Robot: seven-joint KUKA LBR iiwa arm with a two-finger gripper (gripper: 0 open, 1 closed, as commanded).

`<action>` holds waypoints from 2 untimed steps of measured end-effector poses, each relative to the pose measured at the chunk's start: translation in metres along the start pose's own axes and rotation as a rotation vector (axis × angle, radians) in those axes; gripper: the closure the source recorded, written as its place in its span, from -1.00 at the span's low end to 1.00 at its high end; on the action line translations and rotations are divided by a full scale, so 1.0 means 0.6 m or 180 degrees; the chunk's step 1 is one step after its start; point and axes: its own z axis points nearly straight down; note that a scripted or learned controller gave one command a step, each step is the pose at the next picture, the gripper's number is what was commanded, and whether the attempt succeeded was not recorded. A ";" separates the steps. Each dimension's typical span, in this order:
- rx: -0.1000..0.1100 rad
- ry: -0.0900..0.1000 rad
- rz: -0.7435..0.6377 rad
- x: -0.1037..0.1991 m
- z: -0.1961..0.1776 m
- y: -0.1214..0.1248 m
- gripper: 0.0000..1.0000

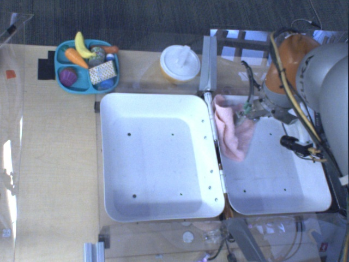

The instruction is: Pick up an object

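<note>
Left bin [158, 157]: the larger of the two white trays, shallow.

Right bin [283, 179]: white, set just beside the left one, with a shared edge between them. The task's thing is contained here, at the far left corner.

Arm [322, 75]: grey, with an orange band, entered from the right and bent down over the far part of the right bin.

Pink cloth [233, 132]: soft and crumpled, draped against the left wall of the right bin. Its long axis is laid roughly along that wall, from the far corner toward the near side.

Pincer [248, 113]: placed at the cloth's upper right edge, touching or just above it. The cloth is found directly to the pincer's left and slightly nearer the camera. Whether the pincer is spread or closed cannot be told, nor whether any fabric is caught.

Blue plate [61, 81] of toy food and a lidded white tub [180, 63]: set on the bench beyond the left bin, well apart from the pincer.
</note>
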 end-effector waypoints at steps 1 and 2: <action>0.0022 0.0013 -0.0171 0.003 -0.024 -0.008 -1.00; 0.0018 0.0014 0.0052 0.086 -0.160 0.012 -1.00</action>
